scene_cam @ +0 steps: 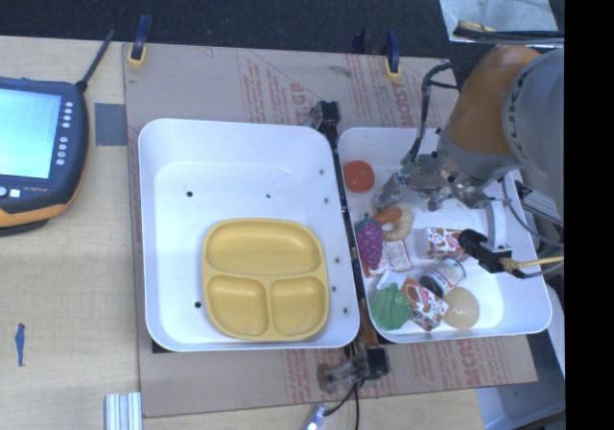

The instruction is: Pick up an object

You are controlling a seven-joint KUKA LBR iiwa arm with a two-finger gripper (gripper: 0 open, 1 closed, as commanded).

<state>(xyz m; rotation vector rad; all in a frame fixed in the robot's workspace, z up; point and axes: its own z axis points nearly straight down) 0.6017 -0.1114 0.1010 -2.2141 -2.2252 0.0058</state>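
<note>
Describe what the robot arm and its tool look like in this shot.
The arm is bulky and rounded, grey with a broad orange band above the wrist. A dark cable loops beside it. The tool is a small metallic grey assembly at the arm's end; its details are too blurred to tell.

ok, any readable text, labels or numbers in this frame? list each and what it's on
None can be read.
Cardboard sheet under the bins: faint red print, too blurred.
Small packets in the right bin: label graphics, too small.
Handheld pendant at left: screen washed out, buttons unreadable.
</note>
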